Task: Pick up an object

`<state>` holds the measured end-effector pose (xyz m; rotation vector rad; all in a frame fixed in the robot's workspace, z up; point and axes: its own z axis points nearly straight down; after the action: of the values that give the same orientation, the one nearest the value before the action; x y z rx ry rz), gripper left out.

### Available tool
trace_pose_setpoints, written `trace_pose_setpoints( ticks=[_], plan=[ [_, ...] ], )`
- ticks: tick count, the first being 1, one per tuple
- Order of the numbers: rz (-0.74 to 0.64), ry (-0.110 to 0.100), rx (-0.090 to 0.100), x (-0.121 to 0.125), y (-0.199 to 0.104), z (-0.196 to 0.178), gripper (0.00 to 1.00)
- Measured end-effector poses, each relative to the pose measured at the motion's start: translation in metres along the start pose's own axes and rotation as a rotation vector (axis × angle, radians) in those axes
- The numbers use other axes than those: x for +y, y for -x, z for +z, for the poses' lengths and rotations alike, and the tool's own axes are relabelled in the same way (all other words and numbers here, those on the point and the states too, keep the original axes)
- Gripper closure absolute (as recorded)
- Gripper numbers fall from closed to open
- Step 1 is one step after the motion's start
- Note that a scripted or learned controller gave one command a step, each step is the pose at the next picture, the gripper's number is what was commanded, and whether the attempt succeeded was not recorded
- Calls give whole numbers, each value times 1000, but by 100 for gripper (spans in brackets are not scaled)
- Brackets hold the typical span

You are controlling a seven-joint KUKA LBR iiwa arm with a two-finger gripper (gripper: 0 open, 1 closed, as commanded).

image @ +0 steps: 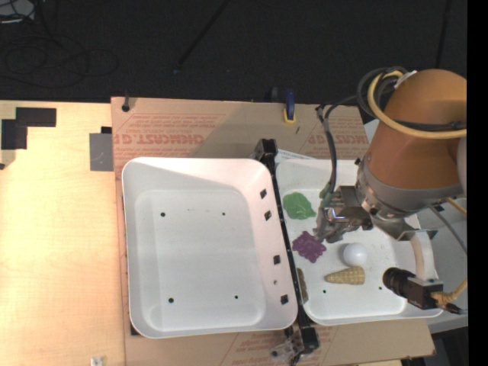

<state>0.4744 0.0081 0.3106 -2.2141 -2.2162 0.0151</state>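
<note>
gripper (335, 218) low in the right bin (381, 300), its metal fingers hanging from the grey wrist under the orange band; whether they are spread or closed i cannot tell, since the wrist body and cables crowd them, and nothing shows between them. four small things lie in this bin: a green lump (298, 205) just to the view's left of the fingertips, a purple cluster (309, 246) just below and slightly left of them, a white ball (354, 255) below and a little right, and a tan cone (345, 277) lower still, its long axis running across the view with the pointed end toward the left. the purple cluster looks the nearest candidate, lying close under the fingertips toward the bin's near edge, so i judge a short shift that way and a drop would bring the fingers over it. the green lump is about as close but sideways. the left bin (152, 204) sits just beside, past the black clips on the shared rim.
</note>
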Motion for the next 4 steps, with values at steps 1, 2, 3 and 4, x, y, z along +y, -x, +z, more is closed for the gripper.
trace_pose_setpoints(
  ticks=[1,2,3,4],
  plan=[
    [-1,17,0,56,-9,-53,100],
    [8,-3,-1,27,45,59,100],
    [7,3,1,0,91,109,100],
    [5,7,2,2,89,97,100]
  ],
)
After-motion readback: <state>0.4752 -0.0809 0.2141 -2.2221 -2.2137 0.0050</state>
